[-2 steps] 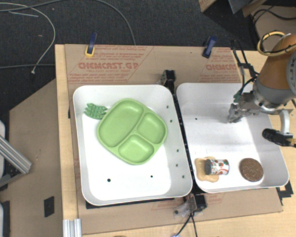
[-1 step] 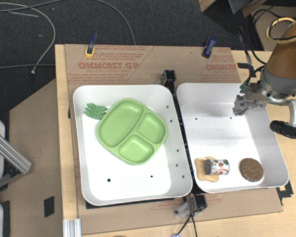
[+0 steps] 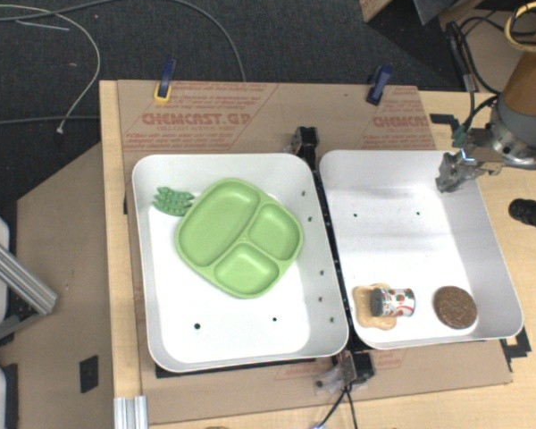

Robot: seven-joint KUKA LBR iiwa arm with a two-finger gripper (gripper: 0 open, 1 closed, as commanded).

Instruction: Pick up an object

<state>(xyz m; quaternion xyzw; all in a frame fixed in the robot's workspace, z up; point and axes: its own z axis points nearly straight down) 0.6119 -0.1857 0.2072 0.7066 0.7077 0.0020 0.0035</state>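
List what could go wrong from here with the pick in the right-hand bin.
1. The gripper sits at the far rim of the right bin, while the small can and brown disc lie at the near end; a descent here would likely close on nothing.
2. The can lies on its side against a tan object, so it may roll or both may get pinched.
3. The disc looks flat and sits close to the near wall, leaving little for fingers to catch.

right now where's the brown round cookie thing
In the camera view, the brown round cookie lies in the right bin, near its front right corner, just right of the small can.
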